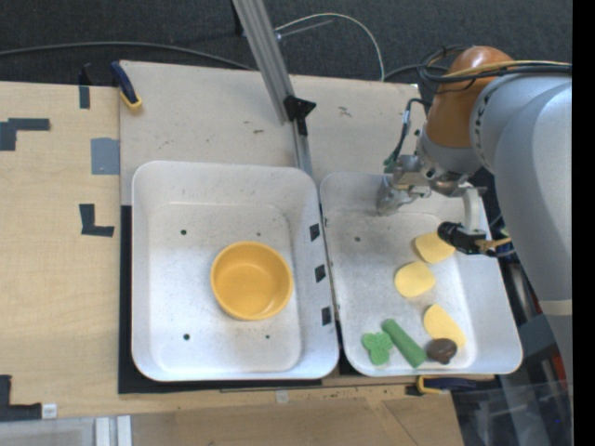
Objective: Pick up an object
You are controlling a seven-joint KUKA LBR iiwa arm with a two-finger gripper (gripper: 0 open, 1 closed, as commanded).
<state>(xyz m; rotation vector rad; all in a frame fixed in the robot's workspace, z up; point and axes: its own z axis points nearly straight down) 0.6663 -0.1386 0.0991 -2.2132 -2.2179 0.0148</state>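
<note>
Item one, the step in hand. We judge this to be the approach: the gripper (390,196) hangs over the far left part of the right bin (358,268), above bare floor, with nothing under it. We cannot tell whether it is open or closed; it shows as a small grey blur below the orange band (465,96).

Item two, candidates for the pick, all in the right bin. Three yellow pieces: one (434,247) near the right wall, one (415,280) just below it, one (442,324) nearer the front. A green stick (403,341) lies at a slant beside a green leafy piece (376,346); a dark brown lump (441,349) touches the lowest yellow piece. None is held.

Item three, next move. We reckon the arm must travel toward the front right of the bin, settle over one piece and descend. The two upper yellow pieces stand apart from their neighbours and look the easier choice; the front group is crowded.

Item four, surroundings. The left bin (158,249) holds a yellow bowl (251,280). Both bins sit on a pale counter (204,110). A metal pole (265,45) slants in from above, cables trail behind, and a wooden surface with dark tape marks (51,175) lies to the left.
</note>
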